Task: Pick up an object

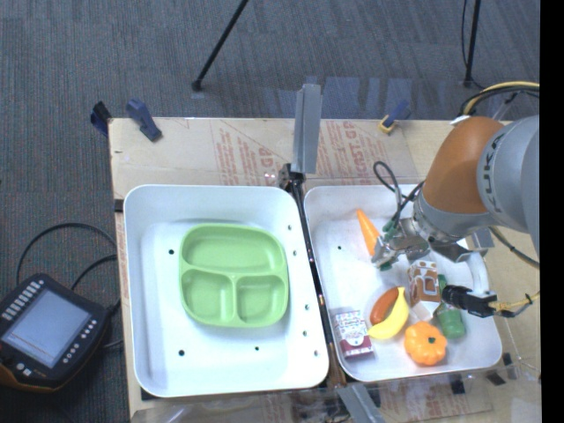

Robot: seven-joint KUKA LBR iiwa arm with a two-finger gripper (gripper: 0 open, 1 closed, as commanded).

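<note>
Hovering over right bin point(348, 227): gripper point(390, 252) (open or closed, cannot tell), near unreadably labelled red carton point(353, 334).

From my feed I see dark grey ribbed carpet point(106, 42) covering the floor, filling the frame from nine o'clock round to two. A thin black stand leg point(225, 33) slants across it at twelve, and another black pole point(474, 29) stands at one o'clock. The desk point(229, 148) has a tan, cardboard-like top with faded red lettering. Blue clamps point(143, 119) grip its far edge at ten o'clock, and one more sits point(395, 115) at one. At eight o'clock a control pendant point(48, 329) lies on the carpet, its black cable point(53, 236) looping above it. Light is even and soft.
</note>
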